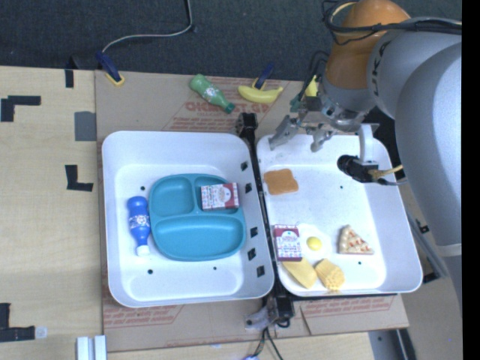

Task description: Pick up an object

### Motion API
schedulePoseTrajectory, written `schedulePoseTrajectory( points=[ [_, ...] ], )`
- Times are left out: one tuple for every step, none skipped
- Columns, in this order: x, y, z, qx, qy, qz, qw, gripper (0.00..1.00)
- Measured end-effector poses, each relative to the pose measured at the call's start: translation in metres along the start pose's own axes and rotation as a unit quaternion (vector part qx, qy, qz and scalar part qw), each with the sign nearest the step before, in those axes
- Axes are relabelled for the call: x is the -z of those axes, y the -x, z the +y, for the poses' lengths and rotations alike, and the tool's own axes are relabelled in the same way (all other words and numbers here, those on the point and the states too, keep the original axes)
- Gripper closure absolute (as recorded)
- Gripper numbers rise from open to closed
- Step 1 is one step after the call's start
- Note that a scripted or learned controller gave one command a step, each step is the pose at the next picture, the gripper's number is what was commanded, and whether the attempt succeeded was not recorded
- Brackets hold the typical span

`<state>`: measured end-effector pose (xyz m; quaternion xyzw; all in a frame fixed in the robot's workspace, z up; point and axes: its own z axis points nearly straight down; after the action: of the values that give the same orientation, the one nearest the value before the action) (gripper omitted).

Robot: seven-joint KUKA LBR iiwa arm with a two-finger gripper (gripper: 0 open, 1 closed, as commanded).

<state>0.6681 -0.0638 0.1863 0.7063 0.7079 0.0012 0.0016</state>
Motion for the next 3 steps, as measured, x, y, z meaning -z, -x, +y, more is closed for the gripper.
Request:
schedulePoseTrajectory(
  points=[
    [-0.1,0.032,-0.025,-0.001,-0.001,0.0,1.0,0.0],
    [-0.001,0.016,0.001,0.0,-0.001,0.0,1.0,0.0],
    [-0.002,0.005,-0.037,-0.001,-0.003,0.0,1.0,0.0]
  ],
)
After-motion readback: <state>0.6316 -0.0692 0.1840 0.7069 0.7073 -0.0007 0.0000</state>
